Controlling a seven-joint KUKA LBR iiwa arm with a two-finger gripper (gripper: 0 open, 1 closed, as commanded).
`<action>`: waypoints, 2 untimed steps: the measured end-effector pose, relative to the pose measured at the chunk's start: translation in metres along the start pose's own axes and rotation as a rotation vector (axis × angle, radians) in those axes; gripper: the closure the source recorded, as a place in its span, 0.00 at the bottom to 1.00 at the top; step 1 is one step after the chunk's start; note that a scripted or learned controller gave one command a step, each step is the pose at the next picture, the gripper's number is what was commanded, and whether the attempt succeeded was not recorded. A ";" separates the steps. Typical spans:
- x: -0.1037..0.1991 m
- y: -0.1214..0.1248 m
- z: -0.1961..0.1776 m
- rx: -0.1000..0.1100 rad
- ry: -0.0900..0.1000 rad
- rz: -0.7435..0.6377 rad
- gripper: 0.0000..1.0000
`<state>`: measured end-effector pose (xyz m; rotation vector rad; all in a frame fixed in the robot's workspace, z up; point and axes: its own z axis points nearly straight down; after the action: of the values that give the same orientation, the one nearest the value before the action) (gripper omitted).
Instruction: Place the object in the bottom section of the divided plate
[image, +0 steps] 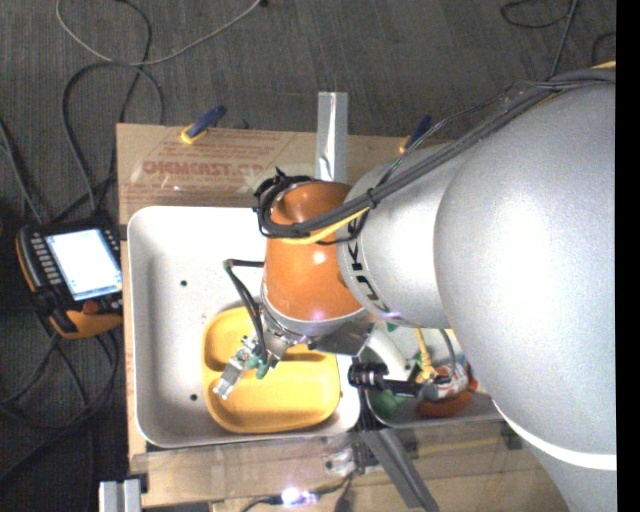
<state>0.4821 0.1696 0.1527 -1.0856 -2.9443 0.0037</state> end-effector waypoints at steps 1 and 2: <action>0.029 0.035 -0.076 0.000 -0.004 0.309 0.00; 0.019 0.033 -0.094 0.001 -0.005 0.531 0.00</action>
<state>0.4889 0.2071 0.2469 -1.8230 -2.5600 0.0089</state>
